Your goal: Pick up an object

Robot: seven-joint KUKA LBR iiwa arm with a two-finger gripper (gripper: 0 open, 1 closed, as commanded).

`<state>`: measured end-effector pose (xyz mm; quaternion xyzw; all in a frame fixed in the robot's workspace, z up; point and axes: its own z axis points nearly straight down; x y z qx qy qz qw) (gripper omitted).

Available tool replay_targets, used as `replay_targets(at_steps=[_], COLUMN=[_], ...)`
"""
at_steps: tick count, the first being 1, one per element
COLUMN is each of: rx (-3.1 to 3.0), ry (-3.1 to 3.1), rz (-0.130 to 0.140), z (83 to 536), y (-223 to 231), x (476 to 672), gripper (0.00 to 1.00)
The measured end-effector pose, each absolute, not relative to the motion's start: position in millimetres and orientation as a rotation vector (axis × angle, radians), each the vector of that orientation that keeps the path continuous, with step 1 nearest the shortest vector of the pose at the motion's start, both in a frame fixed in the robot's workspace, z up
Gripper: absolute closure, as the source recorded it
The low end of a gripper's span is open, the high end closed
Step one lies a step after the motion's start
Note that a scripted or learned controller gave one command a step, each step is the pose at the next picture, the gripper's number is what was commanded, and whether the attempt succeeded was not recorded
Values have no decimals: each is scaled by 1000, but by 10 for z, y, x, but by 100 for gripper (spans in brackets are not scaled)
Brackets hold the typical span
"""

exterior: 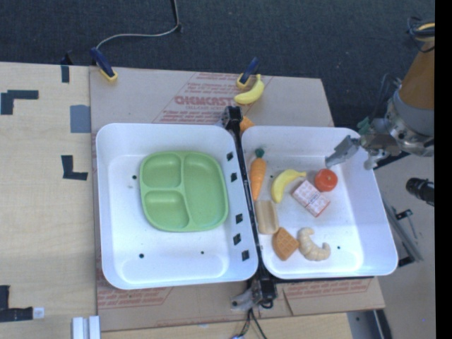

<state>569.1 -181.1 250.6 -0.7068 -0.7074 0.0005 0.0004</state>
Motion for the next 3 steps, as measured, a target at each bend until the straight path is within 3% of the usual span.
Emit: replay_targets(at_steps=[1,2,3], rx=[-2220,-2232,-2225], ry=[-2219,-2230,-2229], rz=[5,-7,-16], z=[1157,903,1009], y=[-2238,-1979,-1937], x=[6023,5923,5939], gripper=[0,0,100])
